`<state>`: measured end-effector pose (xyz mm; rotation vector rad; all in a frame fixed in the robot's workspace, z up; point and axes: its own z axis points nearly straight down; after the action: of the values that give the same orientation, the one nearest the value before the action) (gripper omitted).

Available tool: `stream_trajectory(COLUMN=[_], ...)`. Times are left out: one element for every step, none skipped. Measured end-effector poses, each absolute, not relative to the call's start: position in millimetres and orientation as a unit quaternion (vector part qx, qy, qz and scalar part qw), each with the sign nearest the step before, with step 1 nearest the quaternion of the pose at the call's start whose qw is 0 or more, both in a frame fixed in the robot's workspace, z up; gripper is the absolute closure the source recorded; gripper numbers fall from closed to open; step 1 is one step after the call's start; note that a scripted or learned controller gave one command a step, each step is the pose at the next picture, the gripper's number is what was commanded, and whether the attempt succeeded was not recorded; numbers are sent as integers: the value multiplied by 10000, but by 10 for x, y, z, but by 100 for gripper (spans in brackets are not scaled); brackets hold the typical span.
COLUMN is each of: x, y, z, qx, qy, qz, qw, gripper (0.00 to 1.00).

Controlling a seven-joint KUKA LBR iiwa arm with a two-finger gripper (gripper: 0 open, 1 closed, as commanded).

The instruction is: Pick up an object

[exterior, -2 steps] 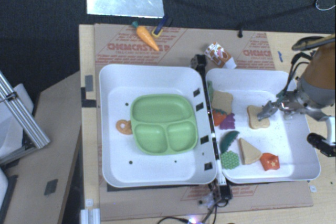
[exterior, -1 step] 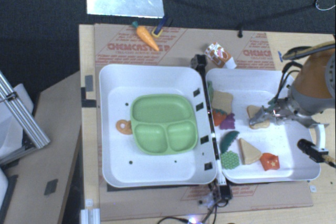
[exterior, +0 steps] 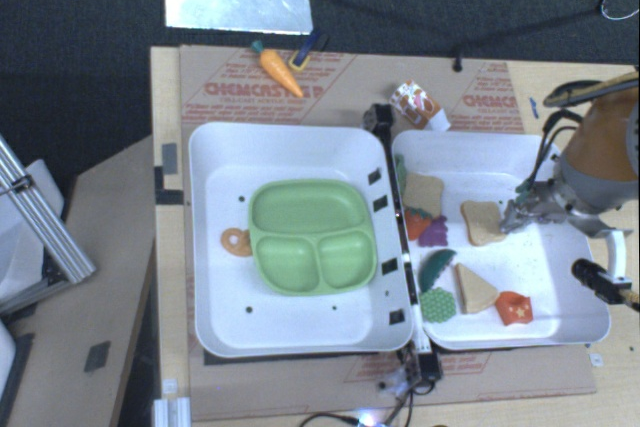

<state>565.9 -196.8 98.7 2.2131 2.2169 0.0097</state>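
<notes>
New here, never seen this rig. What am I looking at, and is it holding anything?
It is one picture from a fixed camera above a bench, looking down at a slant. The grey and orange thing at the right is a robot arm; its gripper is low over the right bin, at a tan toast-like piece. I cannot tell whether it grips anything. That bin also holds small toy foods, including a red piece and a wedge. The left bin holds a green divided plate and a small pretzel-like ring. A toy carrot lies on the cardboard behind.
</notes>
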Motion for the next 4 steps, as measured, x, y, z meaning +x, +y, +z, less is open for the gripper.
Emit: stream_trajectory(x=[5663, 5600, 5610, 5556], y=[-1909, -1963, -1966, -1465], z=[1438, 1929, 2258, 2230], qx=[7053, 7064, 7053, 7044], qy=[7089, 7078, 7089, 7098], qz=[11, 13, 8, 5], qw=[21, 28, 16, 3], gripper=[100, 100, 100, 100])
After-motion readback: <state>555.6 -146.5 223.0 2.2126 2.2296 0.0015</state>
